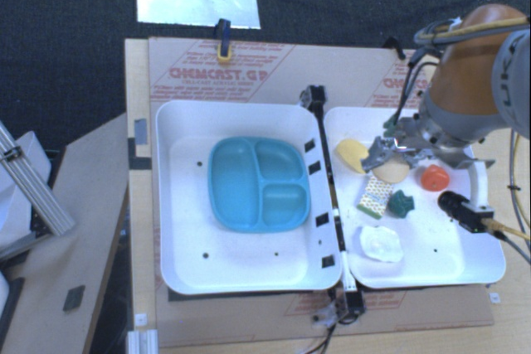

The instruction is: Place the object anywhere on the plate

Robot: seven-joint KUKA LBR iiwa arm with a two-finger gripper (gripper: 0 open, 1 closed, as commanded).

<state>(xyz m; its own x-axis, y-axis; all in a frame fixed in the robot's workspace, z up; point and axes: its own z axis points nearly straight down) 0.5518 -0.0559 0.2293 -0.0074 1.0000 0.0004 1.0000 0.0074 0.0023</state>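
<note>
The grey arm with the orange band reaches in from 3 o'clock, its metal two-finger hand (383,152) low over the upper left part of the right shallow white bin (431,257). Fingers are too small and cluttered to read, so whether the hand is wide, narrow or holding anything cannot be told.

Which object is the task's is not certain. Likely candidates sit right at the hand: a yellow rounded soft piece (351,152) just at its 9 o'clock, and a pale beige rounded piece (392,172) just at its 5 o'clock, partly under the wrist. Neither is visibly between the fingers.

Other clutter in the same bin:
- checkered green-white flat card (375,196), long axis running roughly 1 to 7 o'clock
- dark green small lump (401,203) beside it
- red-orange round piece (434,177)
- white flat round pad (381,244) near the front

The light blue three-compartment plastic plate (257,184) lies mid left bin (178,203), at about 8 to 9 o'clock from the hand, well apart, across the black-clipped divider (325,178) between bins.

Judgement: the carry needs a lift over that divider, then a leftward travel. The plate is broad, flat and bare, so the drop should be forgiving. The bins rest on a cardboard-covered worktop (249,75).
</note>
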